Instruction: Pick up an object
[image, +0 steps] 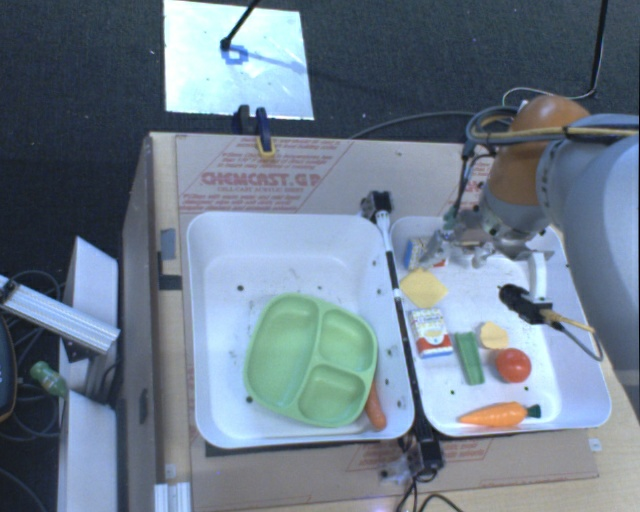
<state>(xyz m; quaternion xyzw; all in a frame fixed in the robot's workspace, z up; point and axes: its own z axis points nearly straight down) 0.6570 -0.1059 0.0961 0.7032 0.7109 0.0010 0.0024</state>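
Observation:
My gripper (458, 246) hangs low over the far end of the right bin (580, 350), with the grey arm and its orange band behind it at the right. Just in front of it lies a yellow wedge (424, 288), and a small blue and white piece (410, 253) sits at its left. Further toward the front are a red and white carton (431, 332), a green stick (469, 357), a pale yellow piece (492, 335), a red tomato (513, 365) and an orange carrot (495, 413). I see nothing between the gripper's tips.
The left bin (230, 270) holds a green divided plate (312, 358) and a small orange sausage (374, 410) against its right wall. A ridge (395, 300) separates the two bins. Cardboard (270, 180) lies under the bins at the back.

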